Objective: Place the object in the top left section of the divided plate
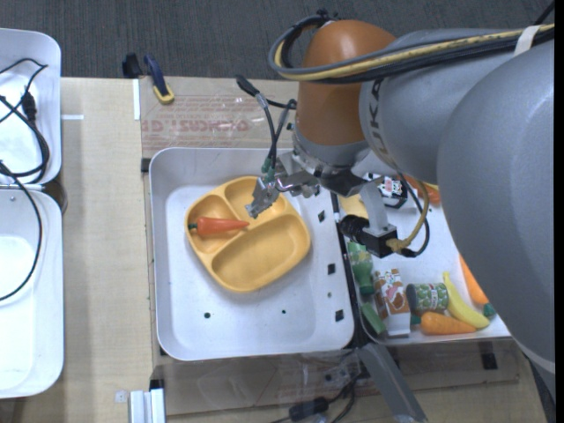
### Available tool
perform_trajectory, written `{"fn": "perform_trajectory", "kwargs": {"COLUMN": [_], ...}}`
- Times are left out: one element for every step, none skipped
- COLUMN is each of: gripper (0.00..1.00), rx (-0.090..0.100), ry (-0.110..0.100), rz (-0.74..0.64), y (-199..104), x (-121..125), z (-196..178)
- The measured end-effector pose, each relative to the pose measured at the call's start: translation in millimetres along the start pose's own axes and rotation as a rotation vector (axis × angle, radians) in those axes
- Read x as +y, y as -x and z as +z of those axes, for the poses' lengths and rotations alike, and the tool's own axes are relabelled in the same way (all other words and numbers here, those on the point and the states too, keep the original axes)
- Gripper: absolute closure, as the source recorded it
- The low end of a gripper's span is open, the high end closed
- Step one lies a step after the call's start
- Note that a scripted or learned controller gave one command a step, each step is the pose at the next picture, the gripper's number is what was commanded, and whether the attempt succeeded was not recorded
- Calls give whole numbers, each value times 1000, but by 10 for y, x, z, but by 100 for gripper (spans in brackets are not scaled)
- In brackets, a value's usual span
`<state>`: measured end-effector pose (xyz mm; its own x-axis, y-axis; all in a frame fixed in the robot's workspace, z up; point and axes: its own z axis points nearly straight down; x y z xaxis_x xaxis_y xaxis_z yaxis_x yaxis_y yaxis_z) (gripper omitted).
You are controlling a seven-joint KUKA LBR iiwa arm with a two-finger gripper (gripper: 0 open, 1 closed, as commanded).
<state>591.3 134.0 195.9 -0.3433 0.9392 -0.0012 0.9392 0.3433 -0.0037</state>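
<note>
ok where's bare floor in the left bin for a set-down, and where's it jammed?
Free: the left bin floor between the yellow divided plate and the near wall, plus the strip along its left wall. The plate's large section is bare too. Crowded: the plate's far side, where the carrot lies and the gripper hangs, and the right bin, packed with toy food.

We see a robotics lab: a grey KUKA arm (458, 130) trailing cables, white bins (167, 263) on a wooden bench (97, 236), toy food (441, 311).

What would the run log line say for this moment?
carrot: in divided plate's left section | gripper: above plate, state unclear | left bin: holds plate
</note>
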Motion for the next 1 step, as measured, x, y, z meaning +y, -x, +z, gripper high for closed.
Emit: {"fn": "perform_trajectory", "kwargs": {"gripper": [0], "rx": [0], "ry": [2], "rz": [-235], "y": [-313], "x": [-409], "z": [1047]}}
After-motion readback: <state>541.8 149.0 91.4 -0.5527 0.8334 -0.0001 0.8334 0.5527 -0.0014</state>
